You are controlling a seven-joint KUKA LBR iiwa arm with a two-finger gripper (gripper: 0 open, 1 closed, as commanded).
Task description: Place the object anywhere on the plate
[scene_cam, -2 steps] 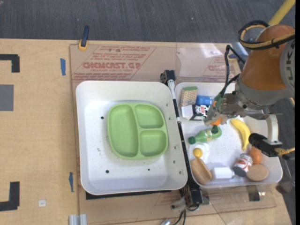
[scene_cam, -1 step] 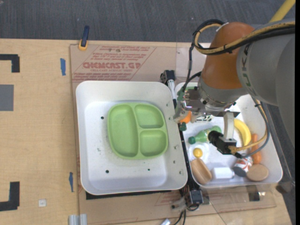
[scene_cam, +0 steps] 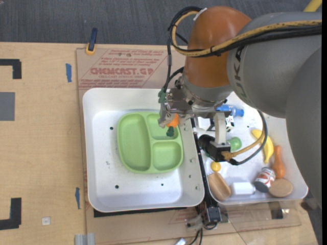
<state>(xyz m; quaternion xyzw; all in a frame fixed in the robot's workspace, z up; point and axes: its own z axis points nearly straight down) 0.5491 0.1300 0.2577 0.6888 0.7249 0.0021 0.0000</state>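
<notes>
A small orange-and-green toy piece (scene_cam: 172, 123) sits pinched between the fingers of my end effector (scene_cam: 170, 122), closed on it just above the right side of the light green, three-compartment plastic plate (scene_cam: 138, 142). The plate lies in the left shallow white bin (scene_cam: 97, 152). The right white bin (scene_cam: 296, 185) holds a yellow banana (scene_cam: 266, 142), a small can (scene_cam: 264, 178) and bread-like pieces (scene_cam: 220, 187).

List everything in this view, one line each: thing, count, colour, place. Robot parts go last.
plate: 1, green, three compartments, in left bin
small object: 1, orange and green, at tool, above plate's right edge
left bin: 1, white
right bin: 1, white
banana: 1, yellow, right bin
carrot: 1, orange, right bin
can: 1, red and white, right bin
arm: 1, grey, orange band
tool: 1, over plate
</notes>
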